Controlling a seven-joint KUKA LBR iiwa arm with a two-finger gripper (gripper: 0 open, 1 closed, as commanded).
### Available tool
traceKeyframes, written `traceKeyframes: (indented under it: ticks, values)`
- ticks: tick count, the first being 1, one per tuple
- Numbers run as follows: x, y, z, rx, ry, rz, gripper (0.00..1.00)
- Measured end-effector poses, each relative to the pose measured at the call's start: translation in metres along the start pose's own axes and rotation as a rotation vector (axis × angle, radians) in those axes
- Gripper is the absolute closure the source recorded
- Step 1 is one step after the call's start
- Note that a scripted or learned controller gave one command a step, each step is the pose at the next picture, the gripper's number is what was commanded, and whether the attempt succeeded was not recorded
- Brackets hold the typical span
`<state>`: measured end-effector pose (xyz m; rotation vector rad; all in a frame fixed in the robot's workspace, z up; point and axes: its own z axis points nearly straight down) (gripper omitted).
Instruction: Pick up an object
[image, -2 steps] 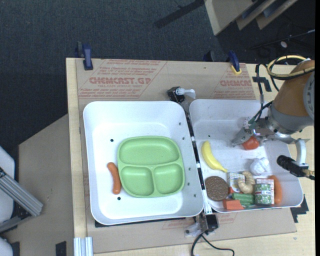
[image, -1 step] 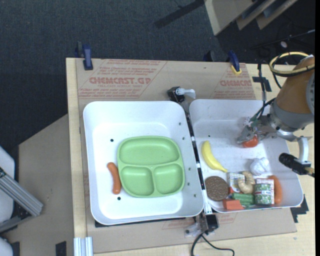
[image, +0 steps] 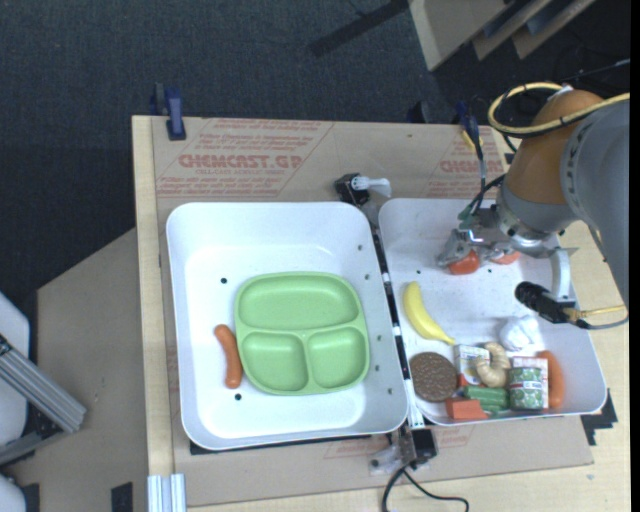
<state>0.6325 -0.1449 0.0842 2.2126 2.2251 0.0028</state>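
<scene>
My gripper (image: 468, 247) is low in the back part of the right bin (image: 420, 222), at the end of the grey arm with its orange band (image: 540, 165). A small red-orange object (image: 462, 266) lies right under the gripper and touches or nearly touches it. The gripper body partly hides it. In front of it a yellow banana (image: 424, 314) lies on the bin floor. Further forward there is a round brown disc (image: 433, 375).
The right bin's front corner holds a cluster: a white crumpled item (image: 520, 331), a labelled can (image: 527, 385), a carrot (image: 554, 381), a green piece (image: 490, 398) and a red block (image: 465, 409). The left bin (image: 200, 240) holds a green divided plate (image: 300, 331) and a sausage (image: 230, 356).
</scene>
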Motion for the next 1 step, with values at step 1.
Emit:
traceKeyframes:
  ticks: [1]
  values:
    - [0.0705,0.0177,-0.1086,-0.010,0.003,-0.003,1.00]
